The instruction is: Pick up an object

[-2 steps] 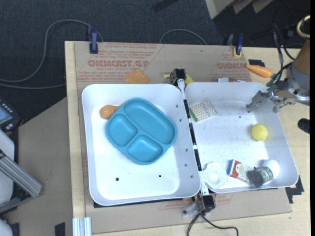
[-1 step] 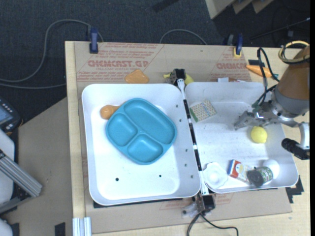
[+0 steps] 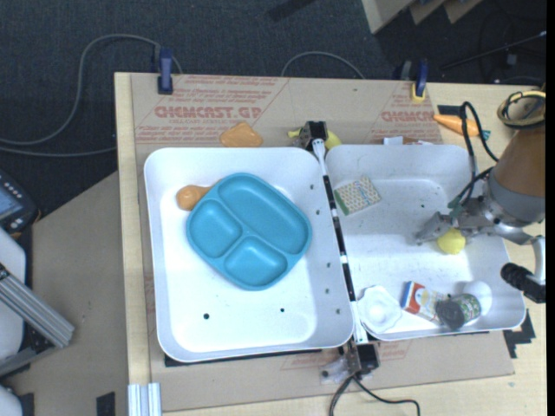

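Item: small yellow rounded object, lemon-like (image 3: 451,243), in the right white bin (image 3: 408,167).
We record it resting on the bin floor near the right wall, whole, with a grey metal finger (image 3: 431,229) touching its upper left.

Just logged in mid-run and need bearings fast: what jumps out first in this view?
The blue tray, split into three compartments, dominates the left bin, with an orange lump at its upper-left edge. In the right bin, the arm's pincer sits low beside a yellow ball; I can't tell whether it grips it. Small clutter lines that bin's near edge.
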`<move>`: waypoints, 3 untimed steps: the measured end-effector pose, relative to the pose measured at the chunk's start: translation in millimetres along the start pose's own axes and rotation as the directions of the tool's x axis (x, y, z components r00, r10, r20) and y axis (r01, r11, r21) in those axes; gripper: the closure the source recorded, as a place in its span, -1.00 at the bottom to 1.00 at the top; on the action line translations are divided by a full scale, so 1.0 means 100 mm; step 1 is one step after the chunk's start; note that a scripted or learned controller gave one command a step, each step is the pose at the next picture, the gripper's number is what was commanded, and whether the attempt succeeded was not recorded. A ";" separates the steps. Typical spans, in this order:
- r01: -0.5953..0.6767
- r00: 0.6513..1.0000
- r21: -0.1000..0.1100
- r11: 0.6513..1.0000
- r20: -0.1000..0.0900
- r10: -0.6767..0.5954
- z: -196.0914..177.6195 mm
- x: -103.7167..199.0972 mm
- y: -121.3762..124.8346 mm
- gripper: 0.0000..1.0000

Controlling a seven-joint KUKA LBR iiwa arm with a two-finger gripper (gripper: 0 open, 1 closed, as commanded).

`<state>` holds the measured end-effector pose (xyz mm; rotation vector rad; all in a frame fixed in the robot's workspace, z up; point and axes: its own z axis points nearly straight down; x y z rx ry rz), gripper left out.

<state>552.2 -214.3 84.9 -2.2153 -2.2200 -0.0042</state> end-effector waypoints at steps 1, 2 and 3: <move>-0.002 1.000 -0.003 1.000 0.006 0.002 -0.10 -0.02 0.01 1.00; 0.002 1.000 -0.001 1.000 0.003 -0.002 0.00 0.75 -0.45 1.00; 0.007 1.000 -0.013 1.000 0.006 -0.007 -1.15 1.53 -0.16 1.00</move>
